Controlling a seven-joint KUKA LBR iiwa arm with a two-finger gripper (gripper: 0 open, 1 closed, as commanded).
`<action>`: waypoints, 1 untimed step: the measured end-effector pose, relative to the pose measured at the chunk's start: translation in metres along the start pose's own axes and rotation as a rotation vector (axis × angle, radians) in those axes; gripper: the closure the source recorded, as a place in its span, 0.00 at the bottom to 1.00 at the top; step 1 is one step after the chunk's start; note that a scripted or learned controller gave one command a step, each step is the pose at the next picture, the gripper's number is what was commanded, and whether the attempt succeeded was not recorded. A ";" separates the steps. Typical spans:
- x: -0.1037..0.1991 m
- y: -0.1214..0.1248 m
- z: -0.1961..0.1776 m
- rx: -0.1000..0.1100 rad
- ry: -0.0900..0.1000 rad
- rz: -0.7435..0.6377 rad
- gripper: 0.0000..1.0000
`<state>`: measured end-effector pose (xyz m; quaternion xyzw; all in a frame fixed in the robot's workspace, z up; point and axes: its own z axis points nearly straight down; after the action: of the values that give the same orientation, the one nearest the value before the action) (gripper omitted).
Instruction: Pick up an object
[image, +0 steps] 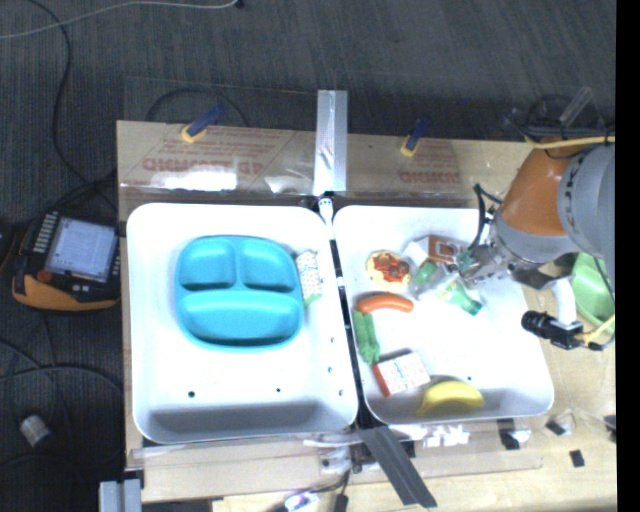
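- Two shallow, glossy white plastic bins with rounded corners sit side by side on a pale wooden bench: the left bin (160, 400) and the right bin (520, 390).
- In the left bin, a smooth turquoise divided plate (240, 290) with three compartments lies near the far edge. A small pale speckled piece (308, 273) rests just beside the plate's right side, against the wall between the bins.
- The right bin holds toy foods: a round pizza slice (388, 266) with red topping near the far left corner, an orange hot dog (385, 302) just below it, a green pickle-like piece (368, 336) along the left wall, a red and white boxy block (401, 374), and a curved yellow banana (449, 397) by the near edge.
- The grey arm with its orange band reaches in over the right bin's far right corner. The gripper (468, 268) is low among a clutter of a brown-edged item (440, 247) and a green and clear object (465, 298); this cluster is blurry.
- Whether the fingers are spread or closed cannot be told, nor whether anything is held.
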<state>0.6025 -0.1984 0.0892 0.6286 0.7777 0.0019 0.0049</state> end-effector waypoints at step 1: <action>0.001 0.000 -0.009 0.001 0.004 0.000 1.00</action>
<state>0.6024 -0.1972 0.0985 0.6285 0.7778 0.0029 0.0031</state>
